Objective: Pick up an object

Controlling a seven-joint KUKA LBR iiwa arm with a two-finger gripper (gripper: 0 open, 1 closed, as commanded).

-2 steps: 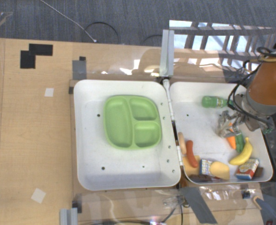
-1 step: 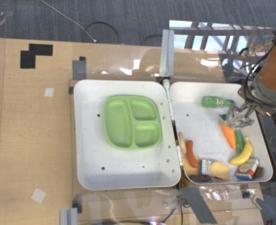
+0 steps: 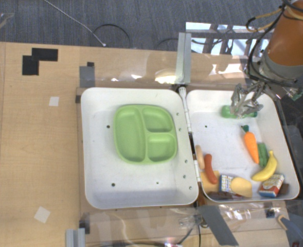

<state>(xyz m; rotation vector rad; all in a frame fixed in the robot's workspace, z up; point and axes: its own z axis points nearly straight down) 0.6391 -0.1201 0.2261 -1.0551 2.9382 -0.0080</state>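
Note:
My gripper (image 3: pixel 246 106) hangs low over the far side of the right bin (image 3: pixel 218 138), under the arm's orange band. A small green object (image 3: pixel 227 111) lies right beside it on the left, partly hidden by the gripper; I cannot tell whether they touch. Closer to me in that bin lie a carrot (image 3: pixel 250 145), a dark green vegetable (image 3: pixel 263 153), a banana (image 3: pixel 266 170), a red-and-white carton (image 3: pixel 272 187), a yellowish lump (image 3: pixel 242 186), a small blue box (image 3: pixel 226 182) and a red sausage (image 3: pixel 209 163).
The left bin (image 3: pixel 97 184) holds a green divided plate (image 3: pixel 145 134). A metal post (image 3: pixel 182 58) stands at the back between the bins. Cables loop around the arm at the upper right.

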